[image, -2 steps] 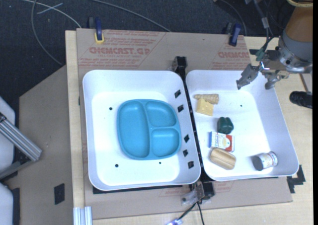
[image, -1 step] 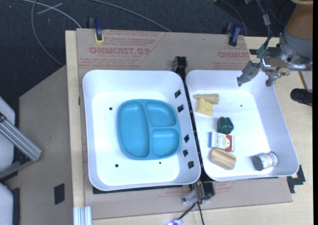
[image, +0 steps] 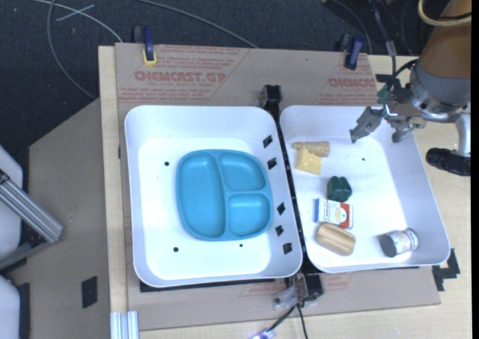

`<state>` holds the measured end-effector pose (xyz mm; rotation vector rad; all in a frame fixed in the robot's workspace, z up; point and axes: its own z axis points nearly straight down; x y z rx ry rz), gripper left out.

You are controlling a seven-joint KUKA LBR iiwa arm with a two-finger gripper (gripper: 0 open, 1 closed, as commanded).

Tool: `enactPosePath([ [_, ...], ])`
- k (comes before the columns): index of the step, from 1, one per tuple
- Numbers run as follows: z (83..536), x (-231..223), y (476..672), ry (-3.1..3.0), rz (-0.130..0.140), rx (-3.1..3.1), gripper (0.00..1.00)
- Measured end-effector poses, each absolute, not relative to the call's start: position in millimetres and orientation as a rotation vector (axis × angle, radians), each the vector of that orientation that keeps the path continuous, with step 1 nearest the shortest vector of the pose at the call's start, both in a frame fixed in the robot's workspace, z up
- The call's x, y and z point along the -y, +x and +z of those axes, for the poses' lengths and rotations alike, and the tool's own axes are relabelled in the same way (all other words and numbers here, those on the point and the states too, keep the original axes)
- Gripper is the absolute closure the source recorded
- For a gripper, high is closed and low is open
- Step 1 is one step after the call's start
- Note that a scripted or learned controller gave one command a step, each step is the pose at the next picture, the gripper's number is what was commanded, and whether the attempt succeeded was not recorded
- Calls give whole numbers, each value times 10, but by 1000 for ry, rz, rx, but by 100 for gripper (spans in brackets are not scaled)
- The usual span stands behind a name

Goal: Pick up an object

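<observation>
Nearest the camera: small jar (image: 398, 242), grey lid, lying on its side at the near corner of the right bin (image: 419, 180), well below the jaws.
Tan bread-like block (image: 334, 239), near edge, below and left of the jaws.
Red-and-white carton (image: 333, 213), touching the block's far side.
Dark green item (image: 339, 188), just beyond the carton.
Pale yellow wedge pieces (image: 309, 156), left of the jaws, near.
Blue divided plate (image: 224, 194), left bin (image: 150, 180), well apart.
Gripper (image: 381, 124): jaws spread wide, nothing between them, poised over bare bin floor at the far end.
Status: no object picked; choosing, descent, closing and lift apparently all remain.
</observation>
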<state>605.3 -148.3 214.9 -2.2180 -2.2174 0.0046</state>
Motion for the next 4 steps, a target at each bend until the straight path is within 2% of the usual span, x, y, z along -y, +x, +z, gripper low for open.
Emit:
enactPosePath([
  [2,1162,1345,6047,-2216,4,2218,0],
  [3,1311,1353,6063,-2221,-2,2221,100],
  [4,1800,1432,6125,-2224,-4,2225,100],
])
